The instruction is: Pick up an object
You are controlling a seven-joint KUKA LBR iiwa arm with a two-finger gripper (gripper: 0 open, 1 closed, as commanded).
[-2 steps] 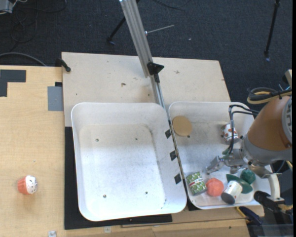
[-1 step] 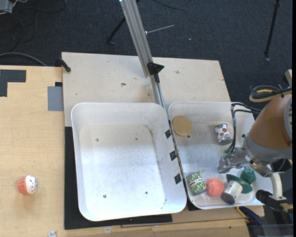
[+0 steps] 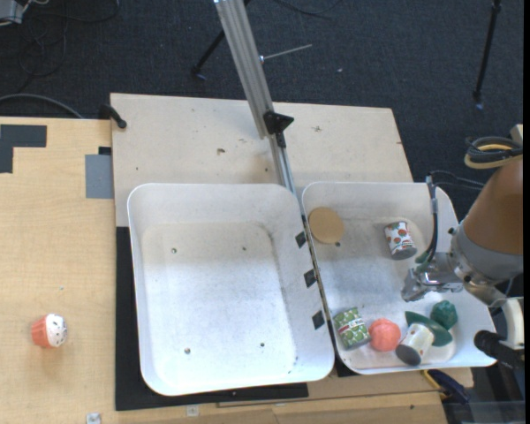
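The right bin [image 3: 371, 197] holds several small things. A round brown disc [image 3: 326, 225] lies near its far left corner, and a small printed can [image 3: 398, 238] rests further right. Along the near edge sit a green and white packet [image 3: 350, 325], an orange-red ball [image 3: 384, 335], a white cylinder with a dark end [image 3: 415, 341] and a dark green piece [image 3: 442, 314]. My gripper [image 3: 422, 280] hangs low over the right side of this bin, between the can and the green piece. Nothing is visibly held in it.
The left bin [image 3: 150, 237] lies beside the right one, with black clips on the shared wall. A slanted aluminium rail [image 3: 252, 69] rises from behind the bins. A small red and white object [image 3: 49, 330] sits on the wooden bench at far left.
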